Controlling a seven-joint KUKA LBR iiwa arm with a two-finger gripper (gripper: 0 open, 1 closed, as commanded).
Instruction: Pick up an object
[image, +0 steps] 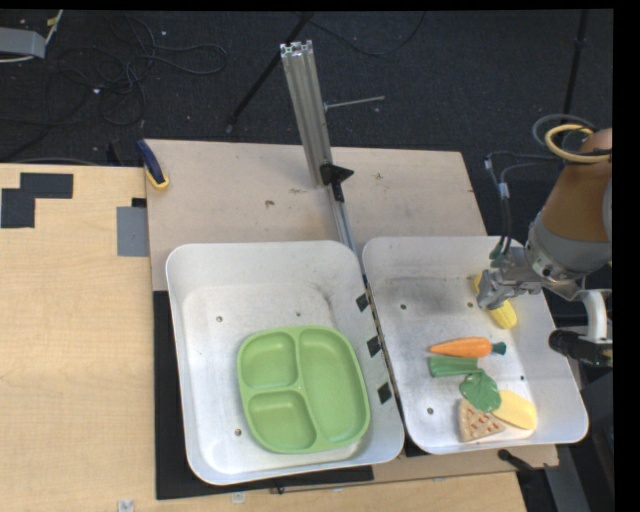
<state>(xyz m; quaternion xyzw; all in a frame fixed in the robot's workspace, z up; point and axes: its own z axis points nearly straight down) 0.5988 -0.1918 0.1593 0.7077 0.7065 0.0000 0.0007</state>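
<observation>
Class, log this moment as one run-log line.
claw: low in right bin | by yellow piece | carrot: loose | green tray: left bin

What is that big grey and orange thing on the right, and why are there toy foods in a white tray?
That is a robot arm. A computer program moves it, and its job is to pick something up. The picture comes from one camera fixed above the bench, looking down at a slant.

At the arm's tip is a gripper, like a hand with two fingers. It sits low in the right white bin, right beside a small yellow toy. I cannot tell if it has grabbed it.

Lying in that bin are a toy carrot, a green toy, a waffle-like piece and a yellow wedge. The left white bin has a green divided plate.
</observation>
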